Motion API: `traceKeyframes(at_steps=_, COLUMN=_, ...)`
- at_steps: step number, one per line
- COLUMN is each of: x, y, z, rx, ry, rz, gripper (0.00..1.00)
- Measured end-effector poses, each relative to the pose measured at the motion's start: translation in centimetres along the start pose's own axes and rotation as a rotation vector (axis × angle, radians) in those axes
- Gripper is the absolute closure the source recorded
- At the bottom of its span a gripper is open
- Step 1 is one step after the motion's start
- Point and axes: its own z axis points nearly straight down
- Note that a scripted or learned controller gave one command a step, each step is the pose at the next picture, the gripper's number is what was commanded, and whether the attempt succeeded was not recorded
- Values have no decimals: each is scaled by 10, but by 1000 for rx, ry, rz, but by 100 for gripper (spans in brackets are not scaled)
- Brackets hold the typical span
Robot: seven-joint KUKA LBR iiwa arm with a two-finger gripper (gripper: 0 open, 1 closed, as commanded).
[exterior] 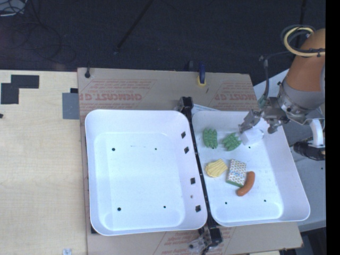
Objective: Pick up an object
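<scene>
You've got 2 white bins on the worktop (42, 158); the right bin (287, 195) holds 5 items: 2 green pieces (210, 138) (231, 141), 1 yellow piece (215, 168), 1 patterned block (236, 172), 1 sausage (246, 183). Left bin (138, 169) is beside it. Claw (255, 126) hangs over the right bin's far side near the 2nd green piece; can't tell its state.

Two white bins (101, 142) sit side by side on brown cardboard (138, 89).

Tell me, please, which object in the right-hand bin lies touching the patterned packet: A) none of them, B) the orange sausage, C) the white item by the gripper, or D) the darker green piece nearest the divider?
B: the orange sausage lies against the lower right edge of the patterned packet, while the other pieces sit apart from it.
</scene>
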Motion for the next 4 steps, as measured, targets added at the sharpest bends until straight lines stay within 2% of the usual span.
traceKeyframes(at_steps=1, x=28, y=22, z=60, rx=4, ry=1, rz=-1, gripper=0)
traceKeyframes(at_steps=2, x=77, y=22, z=92, rx=3, ry=1, rz=-1, gripper=0)
traceKeyframes(at_steps=3, x=76, y=22, z=81, rx=2, ry=0, rz=0, gripper=100)
traceKeyframes(at_steps=4, x=115, y=24, z=-45, rx=-12, ry=0, rz=-3, gripper=100)
